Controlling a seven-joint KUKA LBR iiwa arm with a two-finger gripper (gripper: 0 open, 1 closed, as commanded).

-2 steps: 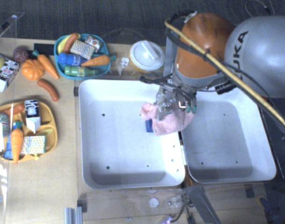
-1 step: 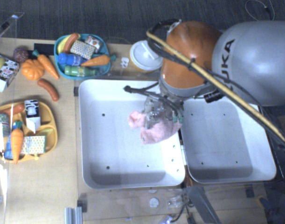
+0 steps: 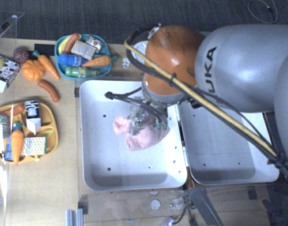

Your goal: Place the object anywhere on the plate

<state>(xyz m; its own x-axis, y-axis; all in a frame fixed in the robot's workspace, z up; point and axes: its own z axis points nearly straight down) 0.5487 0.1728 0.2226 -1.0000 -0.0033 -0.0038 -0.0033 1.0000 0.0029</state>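
A pink, soft-edged thing lies near the middle of the left white bin; I cannot tell whether it is a plate or a crumpled object. My gripper hangs straight over its upper right part, low and close to it or touching it. A small greenish bit shows at the gripper's right side. The wrist's orange band and the big grey arm hide the bin's far right corner and whatever lies under the gripper.
The right white bin lies under the arm. On the bench to the left stand a blue bowl and a yellow dish, both with toy food. A pumpkin and sausage lie loose.
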